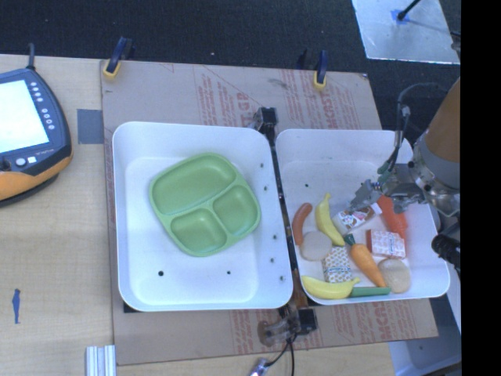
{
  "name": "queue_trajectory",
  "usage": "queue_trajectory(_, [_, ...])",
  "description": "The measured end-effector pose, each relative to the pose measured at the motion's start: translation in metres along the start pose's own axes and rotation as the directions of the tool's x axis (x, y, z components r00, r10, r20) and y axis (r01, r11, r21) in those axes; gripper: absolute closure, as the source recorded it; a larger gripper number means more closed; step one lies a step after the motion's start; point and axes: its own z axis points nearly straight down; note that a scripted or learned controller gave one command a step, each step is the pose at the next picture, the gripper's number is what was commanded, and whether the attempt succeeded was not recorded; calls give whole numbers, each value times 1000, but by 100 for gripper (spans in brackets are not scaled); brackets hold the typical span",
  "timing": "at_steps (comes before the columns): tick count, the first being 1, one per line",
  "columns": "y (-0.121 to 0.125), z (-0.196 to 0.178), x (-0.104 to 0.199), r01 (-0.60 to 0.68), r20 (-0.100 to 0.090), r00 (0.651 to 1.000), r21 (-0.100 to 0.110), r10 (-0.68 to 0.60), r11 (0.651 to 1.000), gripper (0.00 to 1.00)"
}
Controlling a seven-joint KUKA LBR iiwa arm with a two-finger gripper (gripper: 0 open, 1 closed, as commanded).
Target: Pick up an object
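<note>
The right bin (329, 151) holds several toy foods: a red sausage (301, 219), two yellow bananas (327, 222) (329, 288), an orange carrot (366, 265), a pale round piece (315, 246), small packets (338, 266) (387, 244) and a red-orange piece (393, 216). My gripper (366, 198) reaches in from the right and hangs low over the bin's middle right, just above a white and red packet (354, 218). Nothing is visibly between its fingers.
The left bin (133, 210) carries a green divided plate (205, 203). A teach pendant (27, 131) lies at the far left of the bench. Clamps (116, 57) (321, 67) hold the cardboard sheet at the back edge. The arm's body (438, 155) stands over the right bin's right wall.
</note>
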Motion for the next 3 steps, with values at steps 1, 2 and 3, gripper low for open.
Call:
queue_trajectory(1, [-35,123,-37,1,1,1000,0,-1,1000,0])
queue_trajectory(2, [-34,112,-38,6,3,1000,-2,-6,1000,100])
queue_trajectory(3, [2,5,24,1,0,1000,-3,-1,1000,100])
